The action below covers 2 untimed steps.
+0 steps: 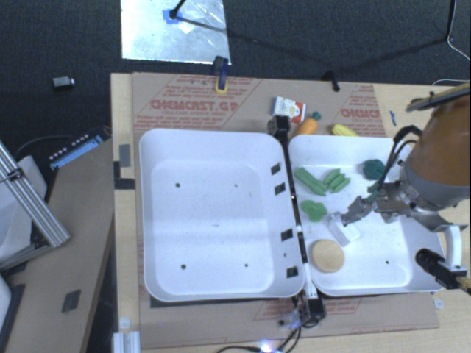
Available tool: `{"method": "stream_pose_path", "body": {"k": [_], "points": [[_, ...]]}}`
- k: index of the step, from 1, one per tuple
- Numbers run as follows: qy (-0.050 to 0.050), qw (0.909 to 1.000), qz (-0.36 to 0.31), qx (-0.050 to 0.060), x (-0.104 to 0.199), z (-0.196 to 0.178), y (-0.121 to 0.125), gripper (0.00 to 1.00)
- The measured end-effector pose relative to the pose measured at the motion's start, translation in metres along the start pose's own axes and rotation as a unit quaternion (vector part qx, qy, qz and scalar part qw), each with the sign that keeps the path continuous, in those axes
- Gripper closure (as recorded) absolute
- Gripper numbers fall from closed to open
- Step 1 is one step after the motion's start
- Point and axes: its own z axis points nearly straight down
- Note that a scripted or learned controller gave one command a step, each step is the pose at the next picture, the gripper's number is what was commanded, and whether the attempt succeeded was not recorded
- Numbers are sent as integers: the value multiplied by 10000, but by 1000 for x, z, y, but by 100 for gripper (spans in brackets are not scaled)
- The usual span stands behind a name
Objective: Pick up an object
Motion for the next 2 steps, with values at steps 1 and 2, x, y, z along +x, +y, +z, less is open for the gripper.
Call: {"method": "stream_pose_path", "body": {"k": [1, 2], "points": [[4, 10000, -49, -30, 94, 21, 85, 0], [15, 10000, -44, 11, 167, 21, 69, 0]]}}
